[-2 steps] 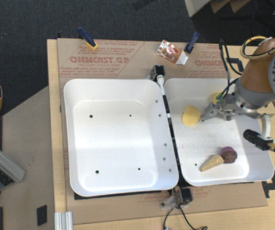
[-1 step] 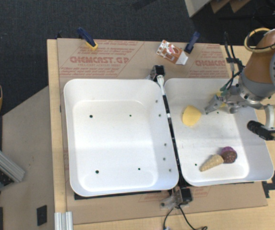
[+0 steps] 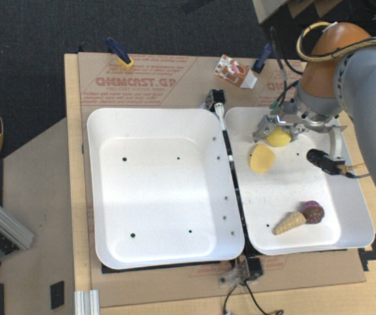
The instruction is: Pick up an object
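Camera view: my pincer (image 3: 277, 130) is down in the white bin (image 3: 345, 202) on the picture's right, near that bin's far rim. My grey arm (image 3: 371, 90) and its orange band (image 3: 325, 44) come in from the picture's right.

Directly under my pincer, touching it or very nearly, sits a small bright yellow round object (image 3: 279, 139). My wrist covers its upper part, so I cannot tell whether my pincer is open, closed or gripping it.

Just past that object, on the side nearer the camera and a little toward the seam between the bins, lies a paler yellow piece (image 3: 262, 159). It is close to the bright one, but I cannot tell whether they touch.

Well apart from my pincer, toward the near rim of the same bin, a toy ice-cream cone (image 3: 290, 222) lies on its side. Its tan tip points to the picture's left, and a dark purple scoop (image 3: 313, 212) sits at the other end.

Across the seam, to the picture's left of my pincer, stands the second white bin (image 3: 99, 176).

Both bins rest on a brown cardboard sheet (image 3: 148, 77) with red printing. Beyond my pincer, on that sheet, lies a small red-and-white packet (image 3: 235, 71) with a blue clamp (image 3: 262, 58) just beside it.
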`<state>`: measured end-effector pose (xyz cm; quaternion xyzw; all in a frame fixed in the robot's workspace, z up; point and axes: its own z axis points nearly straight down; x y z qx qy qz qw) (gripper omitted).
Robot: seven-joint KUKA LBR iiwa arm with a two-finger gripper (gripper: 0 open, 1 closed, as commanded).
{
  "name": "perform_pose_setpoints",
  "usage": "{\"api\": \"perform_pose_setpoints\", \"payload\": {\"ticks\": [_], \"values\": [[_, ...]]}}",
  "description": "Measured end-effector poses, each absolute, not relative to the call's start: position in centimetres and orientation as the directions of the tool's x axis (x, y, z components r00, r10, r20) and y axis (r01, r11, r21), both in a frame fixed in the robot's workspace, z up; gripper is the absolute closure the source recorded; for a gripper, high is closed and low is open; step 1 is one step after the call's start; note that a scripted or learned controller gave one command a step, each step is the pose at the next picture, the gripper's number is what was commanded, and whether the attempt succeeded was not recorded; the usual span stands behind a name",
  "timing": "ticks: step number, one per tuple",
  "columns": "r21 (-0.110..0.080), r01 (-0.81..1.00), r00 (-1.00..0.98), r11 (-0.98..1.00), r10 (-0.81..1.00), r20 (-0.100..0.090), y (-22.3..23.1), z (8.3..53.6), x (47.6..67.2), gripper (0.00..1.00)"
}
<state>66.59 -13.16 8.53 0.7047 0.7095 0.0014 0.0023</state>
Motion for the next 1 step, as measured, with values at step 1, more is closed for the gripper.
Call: {"api": "perform_pose_setpoints", "payload": {"ticks": [1], "values": [[0.007, 1.0, -0.003, 0.003, 1.0, -0.003, -13.59, 9.64, 66.48, 1.0]]}}
